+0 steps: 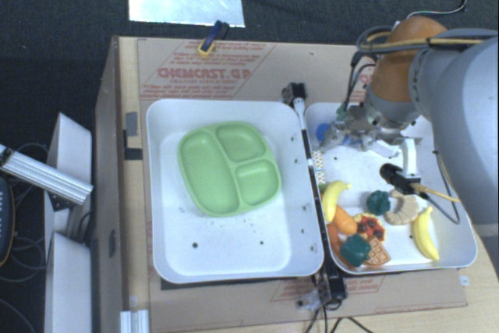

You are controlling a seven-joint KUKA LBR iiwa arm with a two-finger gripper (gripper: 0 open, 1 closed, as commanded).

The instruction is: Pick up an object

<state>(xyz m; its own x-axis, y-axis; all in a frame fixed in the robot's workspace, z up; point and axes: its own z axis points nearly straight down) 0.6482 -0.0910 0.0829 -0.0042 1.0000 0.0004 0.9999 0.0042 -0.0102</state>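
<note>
Camera view: one entry, two bins.

Left shallow white bin (234,249): held a pale green plastic plate with three compartments (228,168), lying flat near the bin's middle, towards the far side.

Right shallow white bin (355,166): held the toy food, all gathered along the near side.
- Yellow toy banana (334,199), at the left wall, curved and pointing near to far.
- Orange carrot-like piece (341,230), just near of that banana.
- Red and orange round piece (369,227), touching the carrot-like piece on its right.
- Dark green knobbly piece (378,202), far of the red piece.
- Second dark green piece (355,249), resting at the near rim on a brown waffle-like piece (377,255).
- Beige lumpy piece (403,210), right of the first green piece.
- Second yellow banana (425,235), nearest the right wall.

Gripper (334,133): low over the far left corner of the right bin, well apart from the toy food; nothing was seen in its grasp, and whether it was open or closed could not be told.

Cardboard sheet with red print (203,66): lay under both bins.
</note>
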